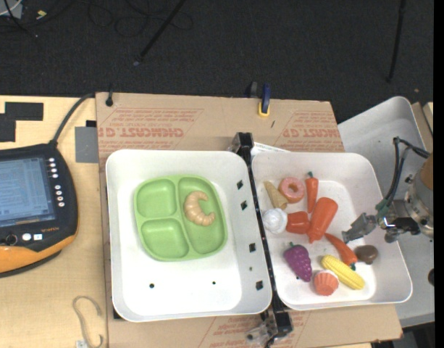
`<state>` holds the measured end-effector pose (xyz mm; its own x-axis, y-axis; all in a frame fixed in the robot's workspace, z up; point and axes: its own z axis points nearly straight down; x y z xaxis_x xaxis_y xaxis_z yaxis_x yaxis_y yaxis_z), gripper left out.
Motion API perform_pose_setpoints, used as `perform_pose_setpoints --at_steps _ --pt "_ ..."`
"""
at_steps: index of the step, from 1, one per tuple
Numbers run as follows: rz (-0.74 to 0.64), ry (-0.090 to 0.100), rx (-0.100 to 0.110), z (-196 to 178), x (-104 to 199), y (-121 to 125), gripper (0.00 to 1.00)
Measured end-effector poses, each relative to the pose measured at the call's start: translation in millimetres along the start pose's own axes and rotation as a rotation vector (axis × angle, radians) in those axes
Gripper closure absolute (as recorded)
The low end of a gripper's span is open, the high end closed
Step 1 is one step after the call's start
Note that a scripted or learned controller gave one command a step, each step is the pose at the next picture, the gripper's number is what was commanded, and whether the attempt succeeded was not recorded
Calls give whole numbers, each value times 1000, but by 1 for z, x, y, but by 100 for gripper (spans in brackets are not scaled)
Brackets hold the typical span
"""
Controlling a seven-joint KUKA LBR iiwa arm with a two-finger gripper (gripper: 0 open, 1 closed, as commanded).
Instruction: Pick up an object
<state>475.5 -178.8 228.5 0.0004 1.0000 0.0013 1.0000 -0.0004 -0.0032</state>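
Two shallow white bins of smooth moulded plastic with rounded corners are seen side by side on the counter (33, 296), over printed brown cardboard (207, 125). In the left bin (178, 281) a glossy green three-compartment tray (179, 217) is set; a pale, curved croissant-shaped piece (200, 208) is lodged in its upper right compartment.

The right bin (384, 285) is loaded with small plastic toy foods: a pink ringed doughnut (291, 189), a tan cone (274, 195), a slim orange carrot (311, 188), a larger tapered carrot (323, 218), a red block (297, 222), a white translucent rounded piece (273, 220), a knobbly purple grape bunch (298, 261), a ribbed yellow corn cob (342, 272), a red-orange rounded fruit (324, 283), a thin red chilli (340, 248) and a dark brown oval piece (366, 253).

The gripper (366, 227) is positioned over the right side of the right bin. Whether its fingers are apart or together cannot be told. The chilli and the brown piece lie just beside and below it; nothing is seen held between the fingers.

A black and orange teach pendant (26, 205) rests on the counter at far left.
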Motion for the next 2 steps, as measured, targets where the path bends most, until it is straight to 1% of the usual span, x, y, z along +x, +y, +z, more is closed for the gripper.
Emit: perform_pose_setpoints --at_steps 1,2 --pt "-2 1 2 43 -2 -2 0" --pt "-2 1 1 100 -9 -3 0"
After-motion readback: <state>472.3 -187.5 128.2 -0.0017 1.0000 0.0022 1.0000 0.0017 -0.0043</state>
